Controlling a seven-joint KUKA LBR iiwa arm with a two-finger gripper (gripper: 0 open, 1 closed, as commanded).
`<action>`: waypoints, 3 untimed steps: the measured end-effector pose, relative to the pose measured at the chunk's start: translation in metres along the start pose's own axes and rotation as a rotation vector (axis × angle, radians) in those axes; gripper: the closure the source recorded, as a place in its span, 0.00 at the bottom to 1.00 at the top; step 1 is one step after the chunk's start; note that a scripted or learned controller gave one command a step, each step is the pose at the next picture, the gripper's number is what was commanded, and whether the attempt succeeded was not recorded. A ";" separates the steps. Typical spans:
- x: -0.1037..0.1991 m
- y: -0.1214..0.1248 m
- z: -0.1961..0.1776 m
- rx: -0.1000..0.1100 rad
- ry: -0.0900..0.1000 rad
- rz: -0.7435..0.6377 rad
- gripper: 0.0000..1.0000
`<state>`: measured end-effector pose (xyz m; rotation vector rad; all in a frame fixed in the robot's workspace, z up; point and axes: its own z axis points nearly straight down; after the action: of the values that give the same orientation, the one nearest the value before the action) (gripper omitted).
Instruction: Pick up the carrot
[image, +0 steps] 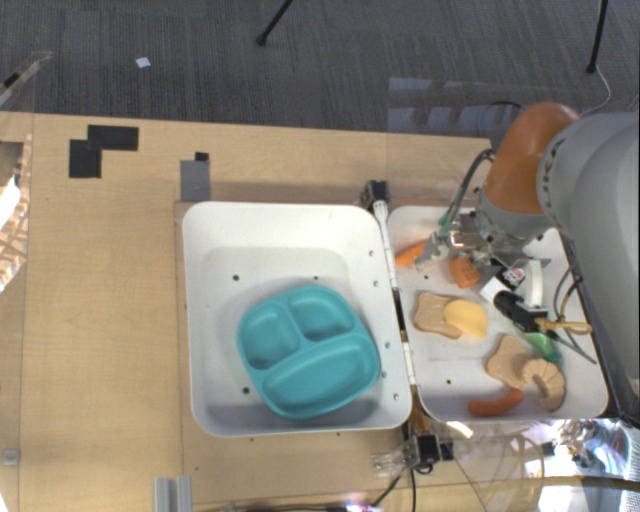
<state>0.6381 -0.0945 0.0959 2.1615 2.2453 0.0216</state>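
Gripper (448, 250) low over right white bin (590, 395), far-left corner; finger state can't be made out. Small orange carrot (408, 253) just beside it at bin's left wall, long axis roughly left-right, slightly tilted. Tan wooden bench (100, 350); dark grey carpet (300, 60) beyond.

the arm (590, 180) is showing a bulky, rounded grey casing with a smooth, faintly glossy finish, and an orange band (525, 150) is wrapping the segment above the wrist, domed and matte. below the band a darker grey collar is sitting around the wrist. thin black cables are running along the wrist and trailing off beside it. the gripper (452, 250) is looking like a small cluster of bare metal and black parts, with a little white tag or label showing near its base.
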 end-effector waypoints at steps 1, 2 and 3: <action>-0.048 0.014 0.012 0.098 0.048 -0.249 0.00; 0.001 0.030 0.011 0.033 0.006 -0.099 0.00; -0.001 0.030 0.000 0.036 0.000 -0.106 1.00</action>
<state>0.6686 -0.0940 0.0966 2.0554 2.3754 -0.0205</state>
